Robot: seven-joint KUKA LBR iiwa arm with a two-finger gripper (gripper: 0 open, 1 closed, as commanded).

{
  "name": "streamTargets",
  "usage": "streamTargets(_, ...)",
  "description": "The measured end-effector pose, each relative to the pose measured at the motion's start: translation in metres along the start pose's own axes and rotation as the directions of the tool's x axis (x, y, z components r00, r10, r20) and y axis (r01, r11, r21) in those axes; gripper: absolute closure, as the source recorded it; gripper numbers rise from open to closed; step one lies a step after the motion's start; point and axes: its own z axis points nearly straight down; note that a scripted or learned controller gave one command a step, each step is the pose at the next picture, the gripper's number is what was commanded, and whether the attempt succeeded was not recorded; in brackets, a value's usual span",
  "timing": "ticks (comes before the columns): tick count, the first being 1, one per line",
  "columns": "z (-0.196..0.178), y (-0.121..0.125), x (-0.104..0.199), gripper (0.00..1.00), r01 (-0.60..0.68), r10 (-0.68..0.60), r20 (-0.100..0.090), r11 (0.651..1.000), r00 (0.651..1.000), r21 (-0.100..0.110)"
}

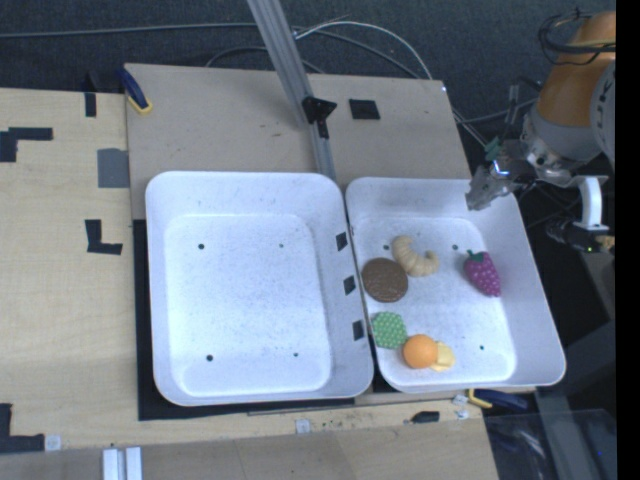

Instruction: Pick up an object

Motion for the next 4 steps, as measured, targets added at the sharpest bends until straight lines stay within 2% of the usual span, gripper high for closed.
streamTargets(1,-0.028,0.001,0.0,1.0,-0.001,0.001,0.0,1.0,1.0,0.002)
streamTargets(2,-0.021,-0.007,0.047,1.0,0.002,-0.002,-0.002,1.0,1.0,0.005)
streamTargets(4,-0.011,-0.039,0.155,1.0,0.003,-0.003,-0.002,1.0,1.0,0.006)
